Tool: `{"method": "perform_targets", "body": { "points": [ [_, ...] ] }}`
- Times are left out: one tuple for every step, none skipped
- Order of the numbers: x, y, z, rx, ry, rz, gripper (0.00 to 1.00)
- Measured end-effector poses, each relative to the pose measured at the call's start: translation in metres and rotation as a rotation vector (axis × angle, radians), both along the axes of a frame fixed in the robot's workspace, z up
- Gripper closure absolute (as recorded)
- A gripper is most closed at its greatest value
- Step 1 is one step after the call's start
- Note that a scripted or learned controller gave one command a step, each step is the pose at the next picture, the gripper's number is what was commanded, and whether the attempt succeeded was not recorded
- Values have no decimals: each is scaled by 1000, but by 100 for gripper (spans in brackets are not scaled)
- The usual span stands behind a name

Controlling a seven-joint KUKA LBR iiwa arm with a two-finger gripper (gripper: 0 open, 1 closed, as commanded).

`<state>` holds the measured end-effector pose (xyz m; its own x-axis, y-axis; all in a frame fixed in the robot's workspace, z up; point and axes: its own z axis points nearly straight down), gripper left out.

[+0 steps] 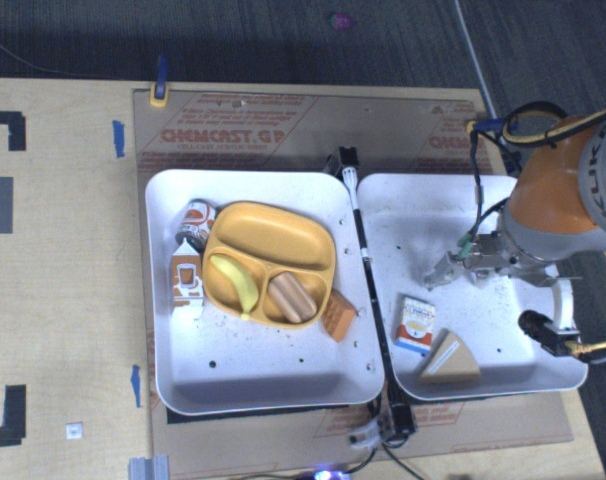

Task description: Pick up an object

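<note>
over the right bin [543, 373], the gripper [445, 266] hovers with nothing between its fingers; whether they are apart cannot be told. at its five o'clock, close by, lie a small carton [416, 326] and a wedge [451, 359], both unlifted. picking is not yet done.

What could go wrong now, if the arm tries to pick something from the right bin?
1. The gripper hovers above bare floor of the right bin; closing here would likely grasp nothing.
2. The small box and the wedge lie touching, so a grasp at one may push the other.
</note>
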<state>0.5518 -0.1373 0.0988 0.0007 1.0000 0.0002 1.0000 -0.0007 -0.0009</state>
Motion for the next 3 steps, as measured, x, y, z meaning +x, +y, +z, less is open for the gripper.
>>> {"method": "perform_targets", "body": {
  "points": [
    [-57, 13, -9, -6, -19, 1, 0],
    [-56, 7, 2, -17, -27, -6, 100],
    [-56, 7, 2, -17, -27, -6, 0]
  ]
}}
